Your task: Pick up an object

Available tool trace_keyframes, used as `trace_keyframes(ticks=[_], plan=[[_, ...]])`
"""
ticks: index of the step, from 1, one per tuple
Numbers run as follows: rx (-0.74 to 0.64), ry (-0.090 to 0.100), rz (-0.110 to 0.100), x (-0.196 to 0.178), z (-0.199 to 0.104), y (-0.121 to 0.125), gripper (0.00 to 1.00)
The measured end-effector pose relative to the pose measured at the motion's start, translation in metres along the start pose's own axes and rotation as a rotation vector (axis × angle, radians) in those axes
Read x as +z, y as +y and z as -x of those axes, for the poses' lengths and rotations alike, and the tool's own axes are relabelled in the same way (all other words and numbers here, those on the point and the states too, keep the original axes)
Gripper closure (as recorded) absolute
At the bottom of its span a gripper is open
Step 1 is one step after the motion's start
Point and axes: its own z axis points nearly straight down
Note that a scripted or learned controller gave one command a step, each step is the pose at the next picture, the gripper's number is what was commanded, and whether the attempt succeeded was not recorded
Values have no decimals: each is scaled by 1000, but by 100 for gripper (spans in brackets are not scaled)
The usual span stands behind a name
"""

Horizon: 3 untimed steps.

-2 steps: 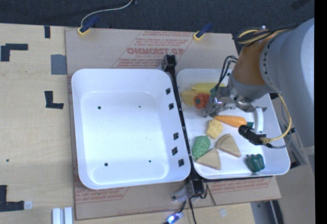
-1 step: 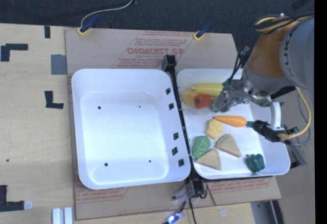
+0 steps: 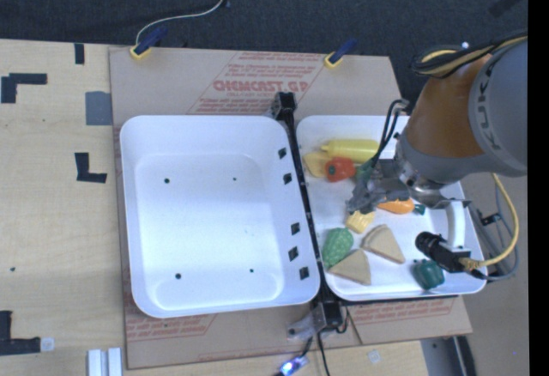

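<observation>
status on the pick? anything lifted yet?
Done: the arm is over the right bin, with the gripper down among the toy food. In hand: nothing confirmed; it sits near the small yellow piece and the orange carrot, but no item shows between its fingers. Left: the grasp and lift. The red tomato, green piece and tan wedges lie in the bin.

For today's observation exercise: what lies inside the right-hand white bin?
Right bin: yellow corn, red tomato, orange carrot, green vegetable, two tan wedges. The arm covers whatever lies beneath it.
</observation>
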Motion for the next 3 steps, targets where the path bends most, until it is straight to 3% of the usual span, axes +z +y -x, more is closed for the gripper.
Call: trace_keyframes(ticks=[1,2,3], plan=[[-1,1,-1,1,-43,-41,100],[-9,0,6,-8,-133,-3,100],[-1,1,21,-212,-114,-20,100]])
